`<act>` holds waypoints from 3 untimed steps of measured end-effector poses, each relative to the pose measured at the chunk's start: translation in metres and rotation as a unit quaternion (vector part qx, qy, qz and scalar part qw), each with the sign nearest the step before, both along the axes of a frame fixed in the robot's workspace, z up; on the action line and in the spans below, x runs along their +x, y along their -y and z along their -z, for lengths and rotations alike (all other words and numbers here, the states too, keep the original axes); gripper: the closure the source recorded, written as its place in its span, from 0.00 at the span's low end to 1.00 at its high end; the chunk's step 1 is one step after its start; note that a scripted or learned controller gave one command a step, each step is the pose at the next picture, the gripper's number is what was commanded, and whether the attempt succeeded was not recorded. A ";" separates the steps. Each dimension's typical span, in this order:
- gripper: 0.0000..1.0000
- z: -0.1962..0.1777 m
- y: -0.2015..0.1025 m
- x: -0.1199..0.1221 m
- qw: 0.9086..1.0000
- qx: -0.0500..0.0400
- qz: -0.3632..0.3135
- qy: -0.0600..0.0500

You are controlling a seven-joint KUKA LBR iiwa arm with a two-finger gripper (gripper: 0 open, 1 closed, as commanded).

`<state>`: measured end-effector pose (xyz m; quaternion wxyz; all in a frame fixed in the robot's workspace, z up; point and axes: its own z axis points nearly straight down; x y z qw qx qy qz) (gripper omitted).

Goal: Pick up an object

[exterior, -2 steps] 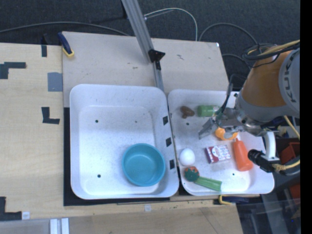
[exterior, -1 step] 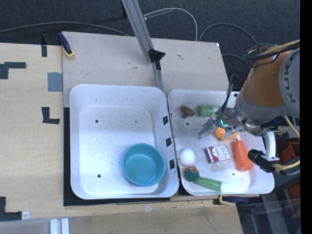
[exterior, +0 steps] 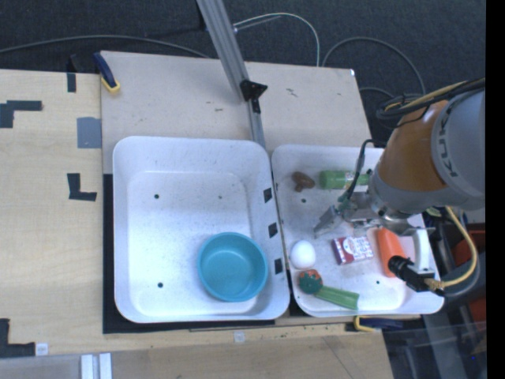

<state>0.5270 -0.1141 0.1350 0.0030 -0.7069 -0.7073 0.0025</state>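
**Ana:** Nearest the lens, along the front edge of the right bin (exterior: 312, 310), lies a green tool (exterior: 330, 293) with a red-and-green end; just behind it sits one white ball (exterior: 302, 253); what else is in that bin?

**Ben:** I count one red-and-white packet (exterior: 352, 249), one orange piece (exterior: 388, 248) beside it, one brown lump (exterior: 303, 181) and one green bottle (exterior: 337, 180) at the back; six things, all loose and apart enough to be taken singly, which I judge is why they are spread out so.

**Ana:** And the left bin (exterior: 138, 212)?

**Ben:** One blue bowl (exterior: 231, 266), near its front right corner; nothing more that I can make out.

**Ana:** Where is the gripper (exterior: 330, 219)?

**Ben:** Low over the middle of the right bin, reaching in from the right; its fingers look spread a little and point at bare floor between the ball and the packet; I see nothing between them, so it holds nothing.

**Ana:** So the pick is not yet made?

**Ben:** I judge so; the ball and the packet lie closest; both bins rest on the counter (exterior: 173, 93).
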 end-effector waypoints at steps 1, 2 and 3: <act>0.00 0.041 0.003 0.004 1.000 -0.005 0.001 0.010; 1.00 0.029 0.002 0.005 1.000 -0.004 0.000 0.011; 1.00 -0.020 0.008 0.013 1.000 -0.001 0.000 0.005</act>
